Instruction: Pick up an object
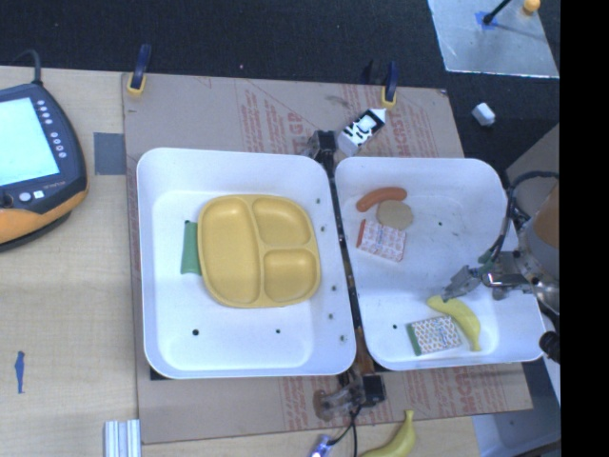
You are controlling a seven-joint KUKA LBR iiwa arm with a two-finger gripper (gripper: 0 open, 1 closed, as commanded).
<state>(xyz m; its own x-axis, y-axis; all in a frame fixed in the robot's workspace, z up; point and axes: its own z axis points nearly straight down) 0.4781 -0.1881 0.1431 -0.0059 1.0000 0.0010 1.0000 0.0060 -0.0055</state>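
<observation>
the gripper (466, 282) hangs low in the right bin (476, 174), just above the yellow banana (458, 318); whether its fingers are released or clenched, i cannot tell; a yellow tray (257, 249) fills the left bin (157, 255)

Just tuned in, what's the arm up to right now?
The hand sits low in the right bin, just above the banana, with nothing visibly between its fingers. The sponge lies beside the banana, and the sausage, round cookie and packet lie farther back. The left bin holds a yellow tray with something green under its left edge. Nothing has been picked up yet.
</observation>
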